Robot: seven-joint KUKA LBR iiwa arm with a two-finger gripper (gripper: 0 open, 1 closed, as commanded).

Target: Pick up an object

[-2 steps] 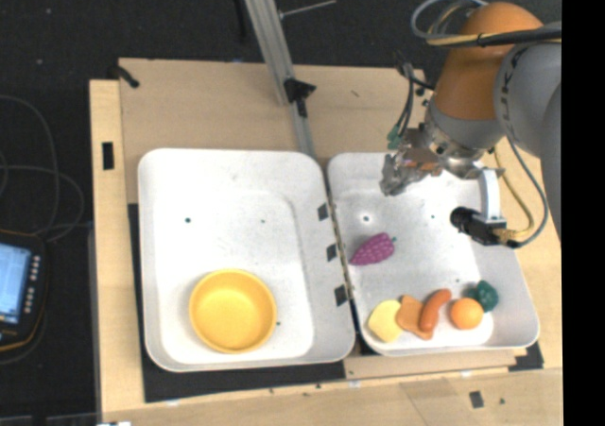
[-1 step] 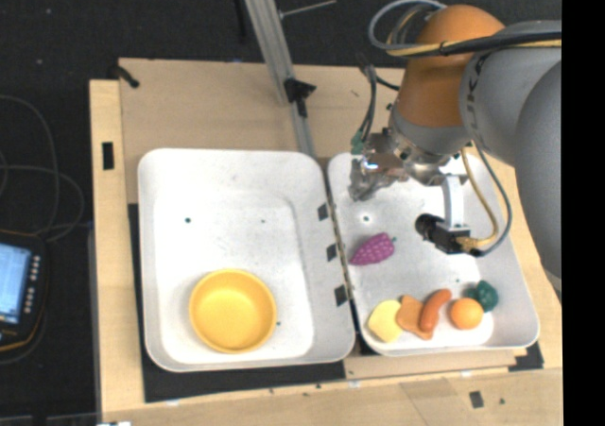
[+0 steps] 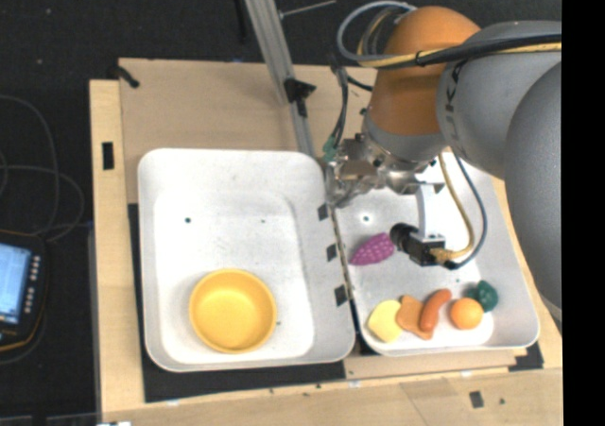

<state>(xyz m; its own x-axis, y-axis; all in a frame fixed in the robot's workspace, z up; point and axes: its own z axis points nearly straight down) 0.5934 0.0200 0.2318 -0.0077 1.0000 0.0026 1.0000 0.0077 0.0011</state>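
Note:
My gripper hangs below the orange-banded wrist, over the left rim of the right bin, near that bin's back. A purple, bumpy, grape-like piece lies in the right bin, a short way in front of the gripper and slightly to its right. Along that bin's front edge lie a pale yellow piece, an orange-red sausage shape, a round orange and a small dark green piece. I see nothing held in the gripper.
A yellow bowl sits at the front of the left bin. A slanted metal rail runs from the top down to the bins' back edge. A black cable fitting hangs from the arm beside the purple piece.

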